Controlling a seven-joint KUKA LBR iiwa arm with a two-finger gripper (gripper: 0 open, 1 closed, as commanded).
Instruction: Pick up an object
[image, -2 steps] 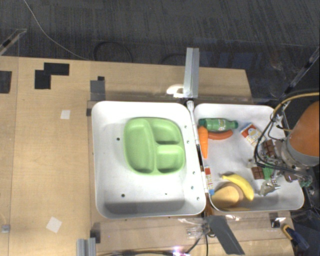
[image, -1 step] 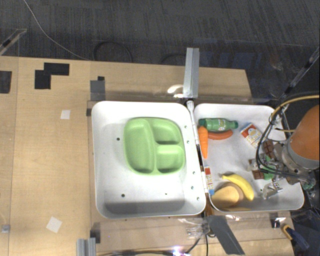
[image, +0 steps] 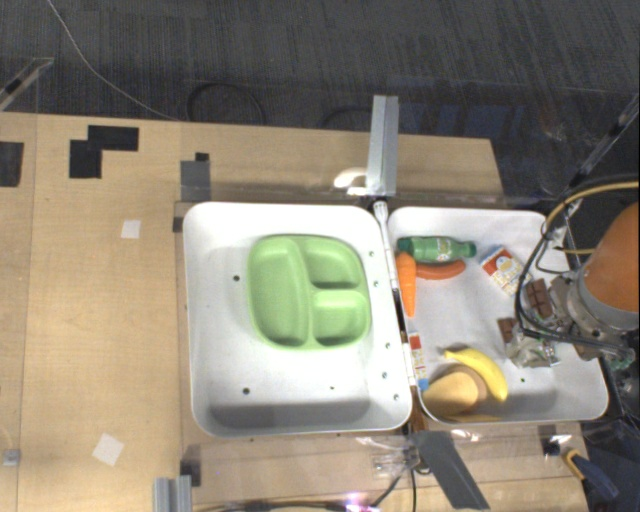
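In the right bin (image: 560, 225) lie a green bottle (image: 436, 248), an orange carrot (image: 406, 283) along the left wall, an orange sausage-like piece (image: 441, 269), a small white carton (image: 499, 267), a yellow banana (image: 480, 370) and a tan rounded object (image: 452, 391) at the front. My gripper (image: 531, 342) hangs low over the right side of this bin, to the right of the banana, under the orange wrist band. Its fingertips are lost in dark clutter.
The left bin (image: 215, 300) holds a green divided tray (image: 306, 290). A grey metal post (image: 382, 145) stands behind the seam between the bins. Cables loop at the right beside the arm (image: 615, 270). Wooden bench extends to the left.
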